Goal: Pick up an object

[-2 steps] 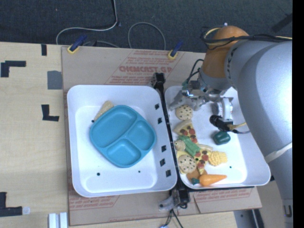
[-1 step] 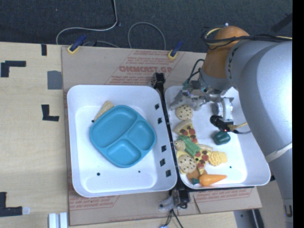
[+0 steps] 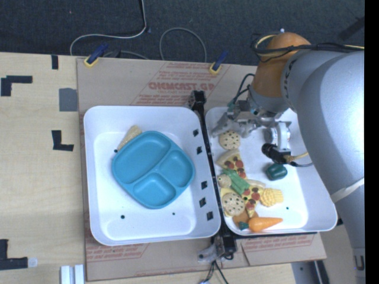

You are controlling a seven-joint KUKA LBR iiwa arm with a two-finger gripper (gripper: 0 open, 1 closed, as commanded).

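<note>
Surface [image 3: 35,176]: pale wood with black tape marks, under a sheet of brown cardboard [image 3: 172,87] held by two clips at its far edge; dark carpet and loose cables lie beyond.
Left bin [image 3: 100,218]: shallow and white, holding a blue divided plate [image 3: 154,168] set at a slant, with a pale yellowish piece [image 3: 129,137] poking out from under its far-left corner.
Right bin [image 3: 314,212]: shallow and white, touching the left bin along a black divider; toy food is crowded along its left half.
Objects to pick: a round cookie [image 3: 230,139] near the far end, a pizza slice [image 3: 231,161], a green piece [image 3: 238,184], a second cookie [image 3: 233,203], a corn cob [image 3: 270,196], a carrot [image 3: 265,223] at the near end, and a dark teal lump [image 3: 276,171] lying apart toward the middle.
Arm [image 3: 331,111]: reaches in from the right, its orange band [image 3: 278,64] above the far end of the right bin.
Jaws [image 3: 246,118]: low over the far-left corner of the right bin, just beside the far cookie; I cannot tell whether they stand wide or narrow, and nothing shows between them.
Progress: by the look of it nothing is lifted yet; every toy lies on the bin floor.
Left to do: settle on one piece, likely the cookie closest to the jaws, close on it and raise it clear.
Risk: the pile is tight, so a neighbour may get nudged or dragged along.
</note>
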